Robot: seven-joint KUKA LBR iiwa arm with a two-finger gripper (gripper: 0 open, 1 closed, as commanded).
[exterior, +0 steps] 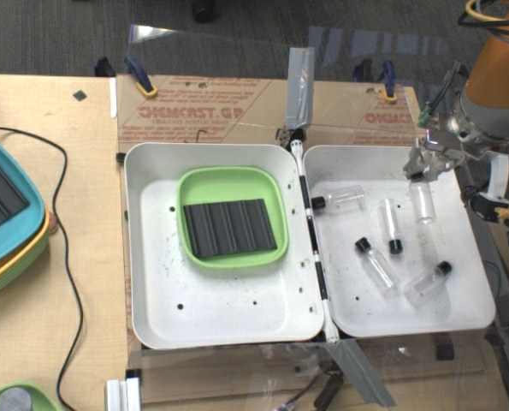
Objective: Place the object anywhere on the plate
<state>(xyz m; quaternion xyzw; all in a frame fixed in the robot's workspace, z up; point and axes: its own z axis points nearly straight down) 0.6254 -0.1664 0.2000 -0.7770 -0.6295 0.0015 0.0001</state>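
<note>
A green square plate with a dark ridged insert sits in the left white bin. Several clear vials with black caps lie in the right white bin: one near its left wall, one upright in the picture, one slanted and one at the lower right. Another clear vial lies directly below my gripper, which hangs over the right bin's far right corner. Whether the gripper touches that vial is unclear.
The bins' shared rim runs between plate and vials. Cardboard lies behind the bins. A teal and green stack of trays and a black cable rest on the wooden bench at left.
</note>
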